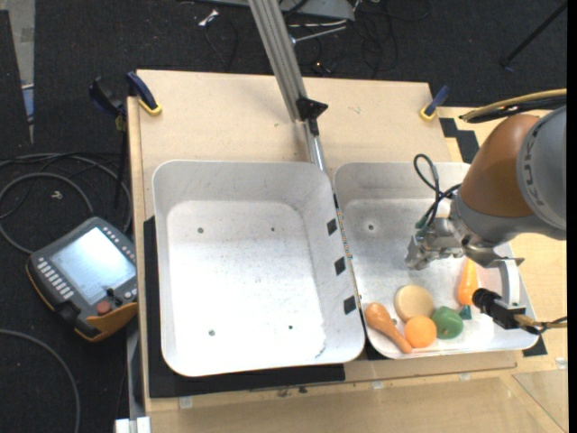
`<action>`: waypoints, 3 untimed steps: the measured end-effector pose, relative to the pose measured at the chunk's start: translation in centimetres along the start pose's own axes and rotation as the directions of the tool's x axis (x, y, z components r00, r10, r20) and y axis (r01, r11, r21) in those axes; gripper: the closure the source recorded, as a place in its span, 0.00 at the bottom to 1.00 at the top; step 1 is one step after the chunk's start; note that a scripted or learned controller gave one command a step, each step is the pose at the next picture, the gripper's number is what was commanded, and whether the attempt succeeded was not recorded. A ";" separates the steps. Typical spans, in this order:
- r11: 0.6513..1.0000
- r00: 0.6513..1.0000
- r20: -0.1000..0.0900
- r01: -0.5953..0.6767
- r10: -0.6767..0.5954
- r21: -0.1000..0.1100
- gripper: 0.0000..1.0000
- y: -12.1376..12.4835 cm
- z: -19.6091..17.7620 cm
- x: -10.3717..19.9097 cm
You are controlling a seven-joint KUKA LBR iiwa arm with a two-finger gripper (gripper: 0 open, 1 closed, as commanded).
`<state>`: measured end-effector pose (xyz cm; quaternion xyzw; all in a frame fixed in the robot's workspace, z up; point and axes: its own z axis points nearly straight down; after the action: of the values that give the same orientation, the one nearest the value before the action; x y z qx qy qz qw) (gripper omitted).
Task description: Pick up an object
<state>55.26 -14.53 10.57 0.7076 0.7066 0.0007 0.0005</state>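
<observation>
The right bin holds several small items along its near edge: an orange carrot-shaped piece, a cream round piece, an orange ball, a green piece and another orange piece standing near the arm. My gripper hangs over the middle of the right bin, just behind and above the cream piece. Nothing shows between its fingers. The wrist and its cable hide part of the bin's right side.
The left bin lies beside the right one. A slanted metal pole crosses the back of the bench to the bins' divide. A teach pendant lies on the floor at the left. Clamps sit at the bench's back corners.
</observation>
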 end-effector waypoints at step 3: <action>1.000 1.000 0.003 0.006 -0.006 -0.006 1.00 0.5 -16.1 0.1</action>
<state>55.70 -14.47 26.66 0.7056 0.7086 0.0018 0.0036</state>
